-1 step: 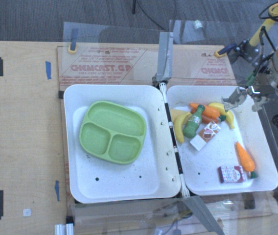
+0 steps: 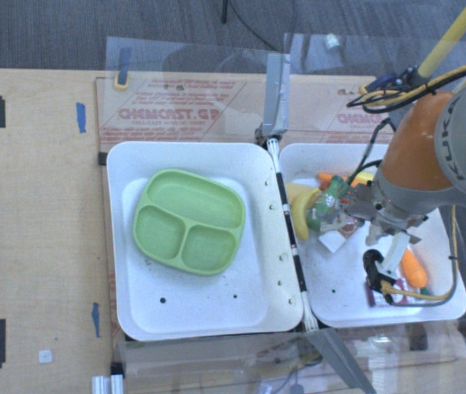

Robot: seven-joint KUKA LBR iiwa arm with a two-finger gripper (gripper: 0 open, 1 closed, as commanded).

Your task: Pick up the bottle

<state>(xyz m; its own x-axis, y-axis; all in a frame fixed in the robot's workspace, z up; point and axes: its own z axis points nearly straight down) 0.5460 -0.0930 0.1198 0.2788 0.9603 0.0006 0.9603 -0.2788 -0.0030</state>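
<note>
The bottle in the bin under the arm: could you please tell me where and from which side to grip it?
Probably its middle, from straight above. The bottle seems to lie on its side in the bin, rounded body facing up. The banana crowds it on the side toward the other bin, so close across it far-to-near instead.

Bright, even overhead light — soft shadows, mild glare on clear plastic sheeting [image 2: 217, 64], slightly soft focus.

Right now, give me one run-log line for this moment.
gripper: over right bin | bottle: in right bin beside banana, no grasp visible | left bin: holds green divided plate
</note>
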